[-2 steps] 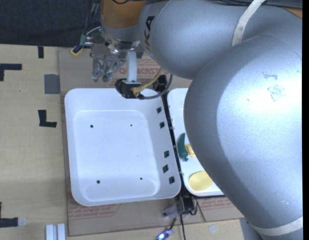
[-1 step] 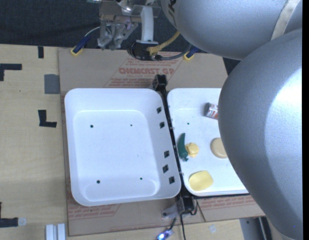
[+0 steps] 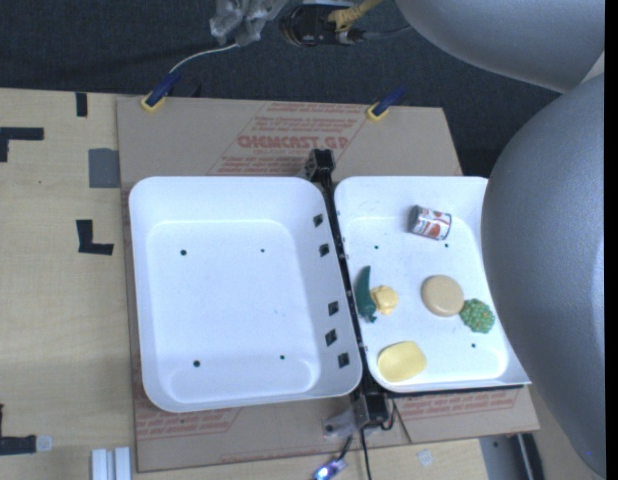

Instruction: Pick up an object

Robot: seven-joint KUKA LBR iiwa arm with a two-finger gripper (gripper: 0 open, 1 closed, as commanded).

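The right bin (image 3: 494, 258) holds several small items: a red and white can (image 3: 429, 223) lying on its side at the back, a yellow corn piece with a green husk (image 3: 374, 298) near the divider, a tan round disc (image 3: 442, 295), a green broccoli floret (image 3: 477, 315) and a pale yellow lump (image 3: 401, 360) at the front. My gripper (image 3: 247, 8) hangs high at the view's top, beyond the far edge of the bench and far from all the items. Nothing can be seen in it.
The left bin (image 3: 149, 268) sits beside the right one on a cardboard sheet (image 3: 289, 143). The grey arm (image 3: 559, 218) bulks large along the right side and overlaps the right bin's edge. Cables and clips lie near the cardboard's far corners.
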